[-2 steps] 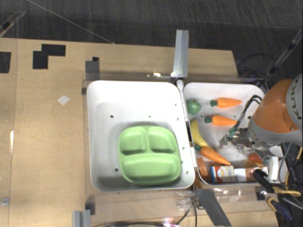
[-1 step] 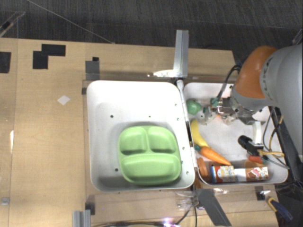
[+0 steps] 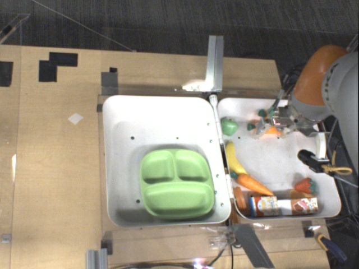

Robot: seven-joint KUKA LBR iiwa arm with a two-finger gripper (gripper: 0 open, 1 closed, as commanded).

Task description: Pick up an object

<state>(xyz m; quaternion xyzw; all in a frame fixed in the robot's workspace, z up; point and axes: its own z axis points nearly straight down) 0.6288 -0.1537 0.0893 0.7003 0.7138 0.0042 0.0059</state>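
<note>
My gripper is low over the far part of the right bin, reaching in from the right. A small orange object with teal-green bits lies right under it, partly hidden by the gripper. Whether it is touched or held cannot be told. To the left, a green round fruit sits by the bin's left wall. Below that lie a yellow banana and an orange carrot. A bottle with a red and white label lies along the near wall, with a strawberry just above its right end.
The left bin holds a green divided plate in its near half. A metal post stands behind the seam between the bins. The grey arm with its orange band fills the right bin's far right corner.
</note>
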